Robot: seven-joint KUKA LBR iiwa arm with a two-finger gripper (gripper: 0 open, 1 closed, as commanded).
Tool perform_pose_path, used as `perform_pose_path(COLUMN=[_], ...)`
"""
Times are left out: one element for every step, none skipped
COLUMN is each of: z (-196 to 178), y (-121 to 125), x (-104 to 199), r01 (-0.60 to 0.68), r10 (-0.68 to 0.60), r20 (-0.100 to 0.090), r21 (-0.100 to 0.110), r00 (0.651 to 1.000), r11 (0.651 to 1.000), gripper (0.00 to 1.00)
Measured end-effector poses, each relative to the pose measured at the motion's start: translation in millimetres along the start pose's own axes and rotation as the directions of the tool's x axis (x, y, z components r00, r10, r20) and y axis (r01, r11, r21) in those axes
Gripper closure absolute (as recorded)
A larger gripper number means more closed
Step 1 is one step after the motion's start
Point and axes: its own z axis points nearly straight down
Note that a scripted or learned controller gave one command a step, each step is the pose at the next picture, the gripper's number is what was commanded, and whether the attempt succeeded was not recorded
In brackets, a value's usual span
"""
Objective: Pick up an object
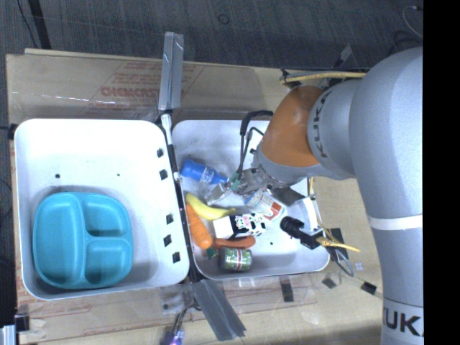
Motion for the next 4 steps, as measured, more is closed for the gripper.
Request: perform_pose_path(z=[-10,-123,-123,-99], y=[0,71,70,-10], x=[-1,74,73,61], r01=[0.005,-0.104,-0.104,-0.089], r10=[-0.005,0.104,0.104,0.089], r20=[0.001,0.0,0.0,0.0], r21=[0.001,0.0,0.0,0.002], r00=[1.0,0.995,0.995,0.996], r11=[1.0,0.995,0.995,0.996], gripper=[1.0,1.0,0.0,0.0])
